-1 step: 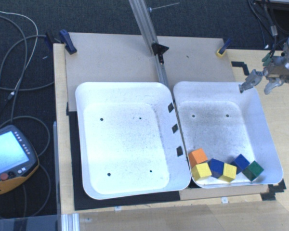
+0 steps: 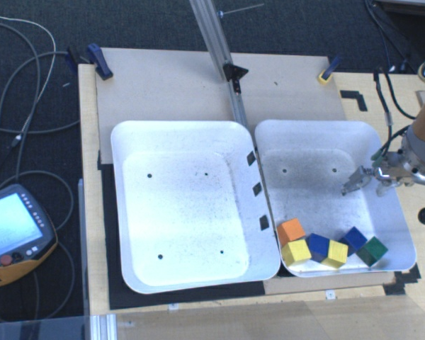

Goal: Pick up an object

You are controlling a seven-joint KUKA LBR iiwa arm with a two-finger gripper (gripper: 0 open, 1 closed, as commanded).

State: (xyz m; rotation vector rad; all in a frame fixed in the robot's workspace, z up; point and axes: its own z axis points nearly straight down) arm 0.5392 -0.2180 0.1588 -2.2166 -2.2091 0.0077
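Arm enters from the right edge, wrist over the right bin's (image 2: 319, 137) right side. Gripper (image 2: 361, 180) sits above bare bin floor in the upper right part of that bin; one pale finger (image 2: 354, 182) points down-left. Can't tell whether the tool is open or closed from this angle, and nothing is visible between its tips. All the blocks are clustered in the near part of the right bin, well apart from the gripper: orange block (image 2: 291, 229) at the cluster's upper left, a yellow block (image 2: 295, 251) just below it and touching it, a blue block (image 2: 318, 247) to the right of that, a second yellow block (image 2: 336, 253) tilted against it, then another blue block (image 2: 354, 238) and a green block (image 2: 372, 251) at the far right end, close to the bin's front wall. The left bin (image 2: 127, 137) sits alongside, its floor speckled with dark scuffs. Black clips join the two bins along the shared edge. A grey metal pole (image 2: 212, 30) runs diagonally from the top down to the gap between the bins. A teach pendant (image 2: 13, 234) with lit screen lies on the dark carpet at left, cables looped above it.
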